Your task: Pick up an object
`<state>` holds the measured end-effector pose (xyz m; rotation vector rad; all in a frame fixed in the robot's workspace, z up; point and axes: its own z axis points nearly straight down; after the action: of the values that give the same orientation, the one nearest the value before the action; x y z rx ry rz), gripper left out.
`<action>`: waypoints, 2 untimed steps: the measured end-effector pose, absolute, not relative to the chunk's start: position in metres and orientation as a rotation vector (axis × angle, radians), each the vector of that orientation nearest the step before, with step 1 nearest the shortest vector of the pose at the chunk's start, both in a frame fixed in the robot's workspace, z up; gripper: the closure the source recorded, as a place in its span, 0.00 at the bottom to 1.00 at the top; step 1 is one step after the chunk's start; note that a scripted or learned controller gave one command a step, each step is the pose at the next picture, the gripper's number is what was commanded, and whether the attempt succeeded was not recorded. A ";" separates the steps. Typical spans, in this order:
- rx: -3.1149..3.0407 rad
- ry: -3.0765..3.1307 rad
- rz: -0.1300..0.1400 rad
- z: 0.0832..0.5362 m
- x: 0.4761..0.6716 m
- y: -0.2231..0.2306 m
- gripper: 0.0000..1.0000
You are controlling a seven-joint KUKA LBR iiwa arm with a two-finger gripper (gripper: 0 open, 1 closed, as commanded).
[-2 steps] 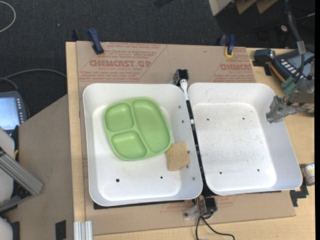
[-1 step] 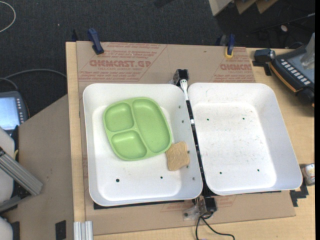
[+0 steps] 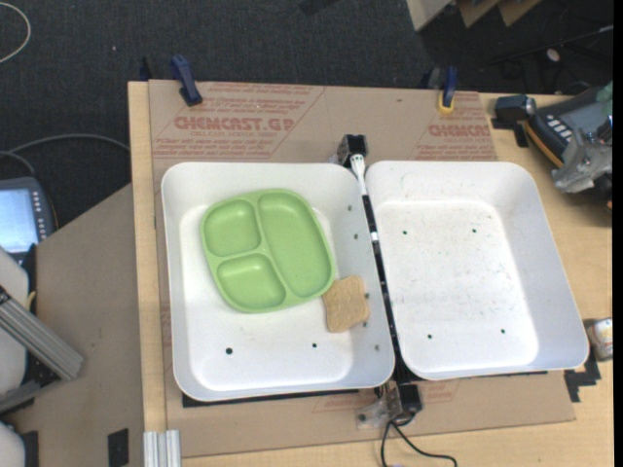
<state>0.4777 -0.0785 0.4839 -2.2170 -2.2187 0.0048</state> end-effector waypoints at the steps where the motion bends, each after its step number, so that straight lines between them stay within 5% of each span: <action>1: -2.225 -2.213 0.008 0.409 0.555 -0.158 1.00; 2: -2.230 -2.238 -0.015 0.544 0.608 -0.143 1.00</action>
<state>0.6076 -0.1429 0.5437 -2.2301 -2.2381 -0.0151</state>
